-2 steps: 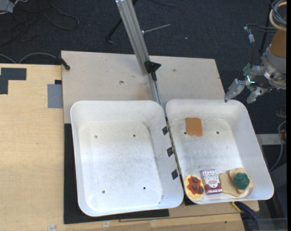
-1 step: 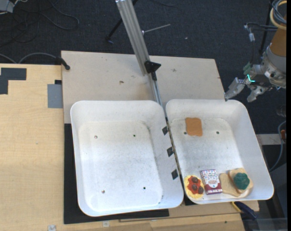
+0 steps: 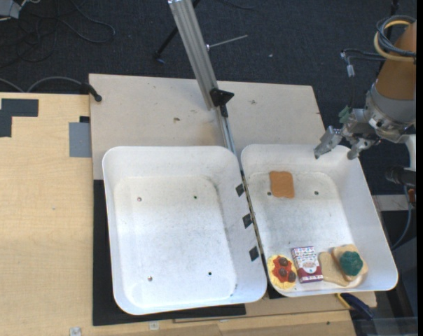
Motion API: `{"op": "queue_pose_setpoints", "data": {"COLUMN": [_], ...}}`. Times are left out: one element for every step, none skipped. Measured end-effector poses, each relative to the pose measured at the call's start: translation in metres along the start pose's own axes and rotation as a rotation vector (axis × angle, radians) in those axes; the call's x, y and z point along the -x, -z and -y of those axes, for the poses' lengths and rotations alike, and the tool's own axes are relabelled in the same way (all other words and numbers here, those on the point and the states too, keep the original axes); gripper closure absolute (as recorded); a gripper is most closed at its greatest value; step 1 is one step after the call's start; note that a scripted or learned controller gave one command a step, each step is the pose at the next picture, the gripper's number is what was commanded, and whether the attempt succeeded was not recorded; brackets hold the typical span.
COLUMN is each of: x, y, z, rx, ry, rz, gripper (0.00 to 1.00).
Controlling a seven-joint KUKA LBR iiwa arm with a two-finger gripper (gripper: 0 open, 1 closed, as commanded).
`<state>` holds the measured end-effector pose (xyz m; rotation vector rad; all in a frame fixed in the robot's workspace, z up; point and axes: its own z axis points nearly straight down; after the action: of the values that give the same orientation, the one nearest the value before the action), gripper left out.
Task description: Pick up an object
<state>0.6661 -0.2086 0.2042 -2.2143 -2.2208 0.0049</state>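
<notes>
The tool (image 3: pixel 340 143) hovers over the right bin's (image 3: pixel 369 201) far rim, fingers spread wide, holding nothing; the brown square (image 3: pixel 282 184) lies apart, bare floor around it.

grey arm (image 3: pixel 390 103) with an orange band, dark looped cables, and silvery metal fingers (image 3: pixel 328 143).

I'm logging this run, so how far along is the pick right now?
Nothing looks done yet. The gripper sits open at the far edge of the right bin with nothing between its fingers. The orange block, pizza toy, small red box and green-topped piece lie in the bin. Descent, grasp and lift remain.
</notes>
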Motion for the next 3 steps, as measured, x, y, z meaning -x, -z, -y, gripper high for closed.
{"op": "queue_pose_setpoints", "data": {"x": [0.0, -0.003, -0.003], "y": [-0.053, -0.096, -0.083], "z": [0.011, 0.014, 0.012], "rx": [-0.001, 0.0, 0.004], "ry": [-0.002, -0.002, -0.001], "rz": [0.0, 0.0, 0.001], "gripper": [0.0, 0.0, 1.0]}}
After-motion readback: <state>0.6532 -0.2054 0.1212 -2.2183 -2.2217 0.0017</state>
